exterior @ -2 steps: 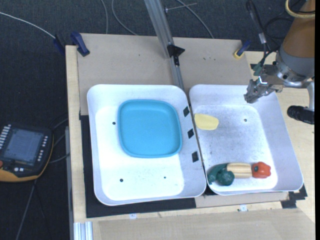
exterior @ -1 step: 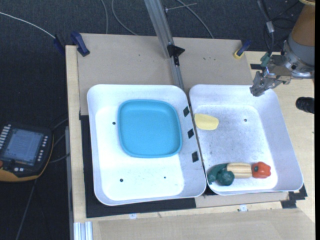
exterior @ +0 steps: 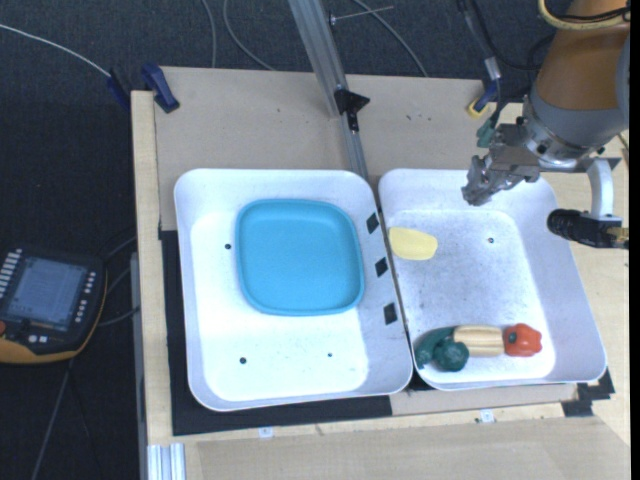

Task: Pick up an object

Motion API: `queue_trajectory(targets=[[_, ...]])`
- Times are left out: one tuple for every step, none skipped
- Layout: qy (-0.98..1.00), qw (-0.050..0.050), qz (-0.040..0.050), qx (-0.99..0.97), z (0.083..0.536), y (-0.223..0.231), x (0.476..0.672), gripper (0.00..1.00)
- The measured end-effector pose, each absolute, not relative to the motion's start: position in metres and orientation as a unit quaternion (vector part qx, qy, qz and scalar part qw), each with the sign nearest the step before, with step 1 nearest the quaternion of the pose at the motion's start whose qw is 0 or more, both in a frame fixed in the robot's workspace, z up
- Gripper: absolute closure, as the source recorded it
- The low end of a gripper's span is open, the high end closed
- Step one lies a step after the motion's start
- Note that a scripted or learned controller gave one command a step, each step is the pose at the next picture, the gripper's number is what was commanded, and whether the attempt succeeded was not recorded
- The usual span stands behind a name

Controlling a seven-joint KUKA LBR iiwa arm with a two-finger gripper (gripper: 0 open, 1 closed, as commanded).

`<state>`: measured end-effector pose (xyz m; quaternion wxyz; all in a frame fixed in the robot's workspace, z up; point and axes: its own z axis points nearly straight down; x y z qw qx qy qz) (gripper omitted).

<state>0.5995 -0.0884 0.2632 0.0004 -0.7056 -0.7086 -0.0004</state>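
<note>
My gripper (exterior: pixel 478 190) hangs over the back edge of the right bin (exterior: pixel 480 268), with nothing visible between its tips. A pale yellow lemon-shaped piece (exterior: pixel 412 243) lies at the bin's left side, below and left of the gripper. Along the bin's front edge lie a dark green object (exterior: pixel 442 352), a tan stick-shaped piece (exterior: pixel 480 340) and a red tomato-like object (exterior: pixel 522 340), touching in a row.
The left bin (exterior: pixel 205 348) holds a light blue square plate (exterior: pixel 298 256). A metal pole (exterior: pixel 320 38) slants in from the back between the bins. Blue clamps (exterior: pixel 158 86) sit on the bench's back corners. A black part (exterior: pixel 582 226) juts in at the right.
</note>
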Motion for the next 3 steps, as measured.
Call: queue_trajectory(targets=[[-0.709,0.001,-0.0003,-0.706,0.249,-0.04,0.587,1.0],[-0.709,0.001,-0.0003,-0.705,0.241,0.016,0.572,1.0],[-0.709,0.0,-0.0009,-0.705,0.249,0.063,0.547,1.0]])
